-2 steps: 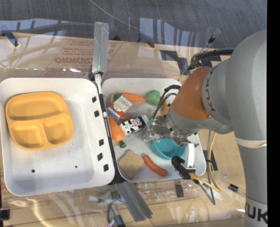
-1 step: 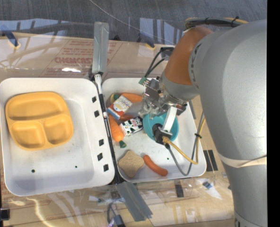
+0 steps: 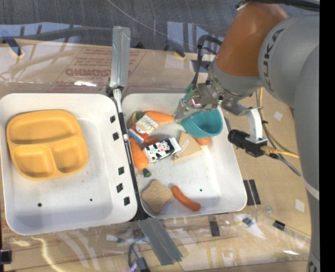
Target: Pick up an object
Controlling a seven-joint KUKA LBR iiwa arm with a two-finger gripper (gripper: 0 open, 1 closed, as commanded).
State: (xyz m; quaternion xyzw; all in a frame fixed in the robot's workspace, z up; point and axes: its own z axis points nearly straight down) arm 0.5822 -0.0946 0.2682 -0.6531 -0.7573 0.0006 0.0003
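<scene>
Teal cup [image 3: 203, 123] pinched in gripper [image 3: 185, 107] (tilted); above right bin [image 3: 227, 177]

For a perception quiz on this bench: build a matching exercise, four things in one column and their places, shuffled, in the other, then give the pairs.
Things:
1. yellow divided tray
2. teal cup
3. sausage
4. black-and-white box

Places:
A. near front edge of right bin
B. in left bin
C. middle of right bin
D. under the gripper, at right bin's back

Pairs: 1-B, 2-D, 3-A, 4-C
</scene>
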